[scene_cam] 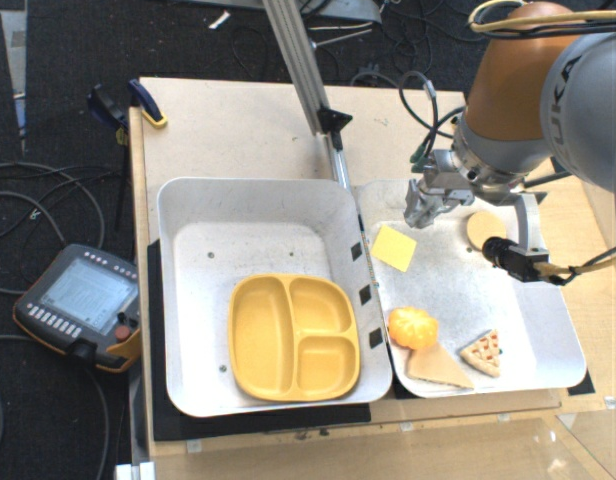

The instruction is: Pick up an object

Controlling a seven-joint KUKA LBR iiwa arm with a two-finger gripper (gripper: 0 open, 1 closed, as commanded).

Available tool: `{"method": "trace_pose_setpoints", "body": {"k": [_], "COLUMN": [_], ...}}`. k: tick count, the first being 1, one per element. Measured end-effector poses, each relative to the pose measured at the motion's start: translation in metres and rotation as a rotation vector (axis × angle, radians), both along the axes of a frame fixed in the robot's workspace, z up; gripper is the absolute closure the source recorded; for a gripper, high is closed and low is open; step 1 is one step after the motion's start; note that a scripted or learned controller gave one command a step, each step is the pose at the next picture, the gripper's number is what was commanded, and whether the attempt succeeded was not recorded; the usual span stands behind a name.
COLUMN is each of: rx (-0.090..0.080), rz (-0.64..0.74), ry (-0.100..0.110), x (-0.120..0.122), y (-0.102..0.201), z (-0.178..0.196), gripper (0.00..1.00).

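The gripper (424,211) hangs low over the far end of the right bin (548,340), and I cannot tell how it is set from this slant; nothing is seen held in it. It seems poised there because the nearest pickable thing, the yellow square (395,247), lies just below and toward the near side of it. A pale disc (485,230) sits just to its right, partly hidden by the arm (533,78). Farther toward the front edge, well apart from the gripper, lie an orange (412,327), a tan wedge (435,368) touching it, and a pizza slice (482,352) beside that. The left bin (188,218) holds only a yellow tray (293,337), three compartments, nothing in them.
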State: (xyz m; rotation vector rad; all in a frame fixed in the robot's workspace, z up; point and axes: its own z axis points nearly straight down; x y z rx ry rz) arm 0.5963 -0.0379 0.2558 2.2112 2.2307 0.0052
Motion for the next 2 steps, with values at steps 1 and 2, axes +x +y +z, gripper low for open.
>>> {"method": "trace_pose_setpoints", "body": {"k": [1, 2], "rx": [0.000, 0.000], "rz": [-0.001, -0.001], "ry": [0.005, 0.001], "x": [0.004, 0.010], "y": [0.053, 0.103], "z": [-0.016, -0.008], "gripper": [1.00, 1.00]}}
